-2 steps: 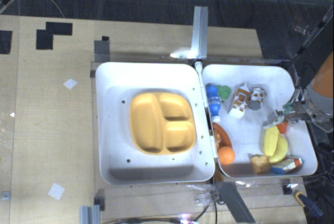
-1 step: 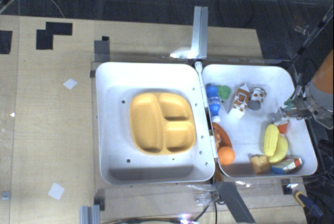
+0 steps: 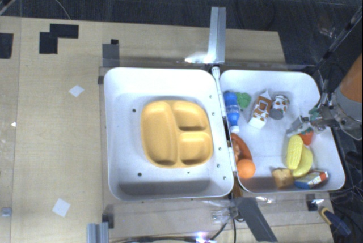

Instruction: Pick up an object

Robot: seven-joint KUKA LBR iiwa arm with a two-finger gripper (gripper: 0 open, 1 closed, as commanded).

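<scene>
Left bin (image 3: 116,123): one yellow divided tray (image 3: 173,133) sits mid-bin, nothing else in it. No arm over that side.

Right bin (image 3: 266,75) holds the clutter. Along its 9 o'clock wall: blue bottle (image 3: 231,107) w/ a green toy (image 3: 244,100) just beside it at 3. Below those, a red-orange piece (image 3: 239,147), then an orange ball (image 3: 245,168) near the 7 o'clock corner. At 12 of bin centre, a brown-white carton (image 3: 260,110) touching a small grey-white figure (image 3: 278,106). Toward 4 o'clock: corn cob (image 3: 295,151) against a yellow banana-like fruit (image 3: 305,162); a brown lump (image 3: 282,177) and a red-blue item (image 3: 313,180) lie by the 6 o'clock wall.

End effector (image 3: 309,127) is low over the bin's 3 o'clock side, just above the corn top, a small orange-red bit right under it. Can't tell if fingers are spread or pinched; too small, blurred.

Step, my read: descent/reach onto a target, prob the corn or that orange-red bit; nothing visibly lifted yet. Next move needs fingers straddling one item only, then straight lift.

In the way: corn and yellow fruit lie touching, so a double grab or slip is likely; 3 o'clock wall is close, limiting room.
</scene>
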